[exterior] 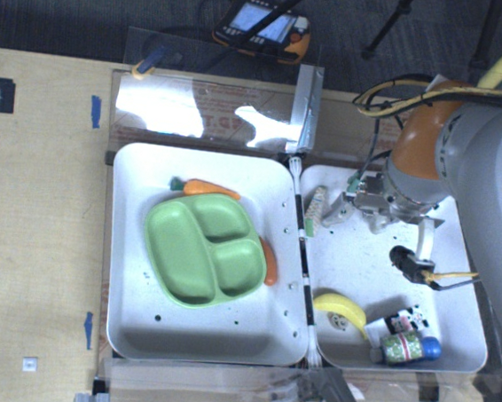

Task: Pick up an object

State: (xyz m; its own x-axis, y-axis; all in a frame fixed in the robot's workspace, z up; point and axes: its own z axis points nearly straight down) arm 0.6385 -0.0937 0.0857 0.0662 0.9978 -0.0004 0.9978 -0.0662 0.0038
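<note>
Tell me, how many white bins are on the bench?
2. The left bin holds a green divided plate and a toy carrot. The right bin holds a banana and other small things, with the gripper above it.

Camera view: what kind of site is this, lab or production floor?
Most likely a robotics lab bench. Two shallow white bins hold toy-like items, such as a green divided plastic plate and a yellow plastic banana. The grey arm's gripper reaches in, and a handheld controller lies behind.

Gripper (390,221) is hanging over the right bin (467,352); banana (340,310) and bottle (408,348) are lying nearer the camera; divided plate (203,249) is lying leftward.
</note>
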